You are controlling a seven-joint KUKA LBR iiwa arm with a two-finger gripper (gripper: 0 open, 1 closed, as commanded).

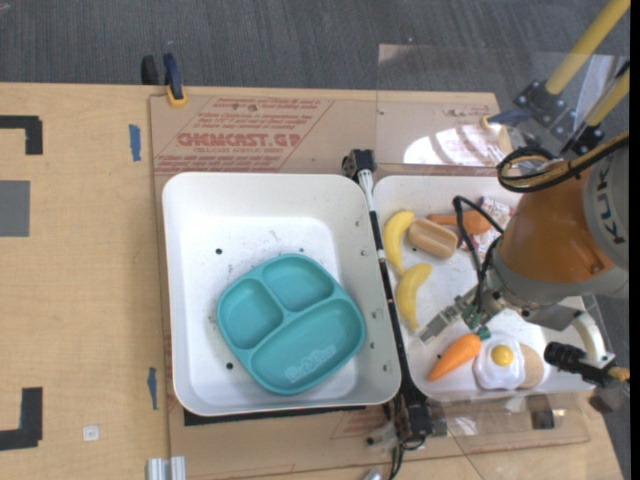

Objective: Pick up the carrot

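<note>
The orange carrot (455,355) lies near the front of the right bin (440,183), its tip pointing to the front left. Its thick end touches a fried-egg toy (500,361). My gripper (452,328) hangs just behind and above the carrot, under the orange wrist band. It looks open, with nothing between its fingers. One grey finger (437,325) reaches out to the left, towards the lower banana.
The right bin also holds two yellow bananas (397,236) (412,290), a brown bun (433,236) and a reddish item (478,223) partly behind the arm. A teal divided plate (290,323) sits in the left bin (200,268).
</note>
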